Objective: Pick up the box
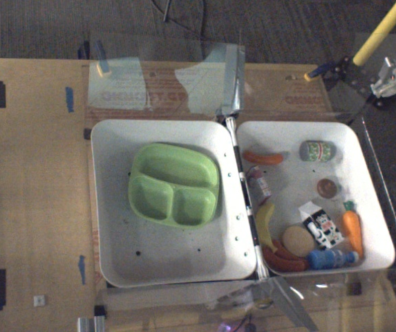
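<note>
Up at the two o'clock corner of the view sits the claw (pixel 391 81), off the bins and well apart from everything in them; at this size it cannot be told how it is set.

The box (pixel 321 226) lies in the right bin (pixel 373 185), toward that bin's five o'clock area. It is a small white carton printed with black patches, lying flat and turned at a slant. A round tan bun (pixel 298 241) sits just beside it at eight o'clock, a carrot (pixel 352 231) close at three o'clock, and a blue bottle (pixel 330 259) just below at six o'clock.

Judging by its look, the box is light and thin-walled cardboard: stiff enough to hold shape, yet likely to dent under a hard squeeze, with smooth printed faces that may slip. The best hold seems to be across its narrow width, on the two long sides, coming straight down at mid-length, since the neighbours crowd both long sides.
</note>
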You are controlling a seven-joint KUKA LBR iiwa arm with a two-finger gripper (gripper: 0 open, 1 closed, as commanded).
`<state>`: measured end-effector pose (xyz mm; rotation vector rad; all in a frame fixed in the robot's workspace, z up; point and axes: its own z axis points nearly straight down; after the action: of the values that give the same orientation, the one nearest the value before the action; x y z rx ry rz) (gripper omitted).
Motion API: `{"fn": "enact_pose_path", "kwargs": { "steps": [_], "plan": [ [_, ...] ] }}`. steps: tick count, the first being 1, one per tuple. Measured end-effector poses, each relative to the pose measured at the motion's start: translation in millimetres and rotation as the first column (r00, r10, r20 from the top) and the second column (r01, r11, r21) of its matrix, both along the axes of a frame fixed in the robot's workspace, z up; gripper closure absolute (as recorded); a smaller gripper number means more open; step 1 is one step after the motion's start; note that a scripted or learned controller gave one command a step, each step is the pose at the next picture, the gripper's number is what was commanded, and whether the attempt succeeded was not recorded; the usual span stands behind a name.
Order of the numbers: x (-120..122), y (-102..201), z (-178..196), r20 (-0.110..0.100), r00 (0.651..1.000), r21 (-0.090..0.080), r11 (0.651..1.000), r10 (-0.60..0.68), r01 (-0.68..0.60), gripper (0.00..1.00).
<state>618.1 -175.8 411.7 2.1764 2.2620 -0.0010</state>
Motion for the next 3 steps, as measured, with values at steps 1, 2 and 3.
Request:
{"fn": "enact_pose_path", "kwargs": {
  "steps": [1, 2, 3],
  "plan": [
    [50, -47, 22, 0.0, 0.997, 0.0, 0.997, -0.076, 0.076, 1.0],
    [50, 21, 22, -0.003, 1.0, 0.001, 1.0, 0.009, -0.009, 1.0],
    [50, 49, 22, -0.004, 0.985, 0.001, 0.985, -0.172, 0.172, 1.0]
  ]
}}
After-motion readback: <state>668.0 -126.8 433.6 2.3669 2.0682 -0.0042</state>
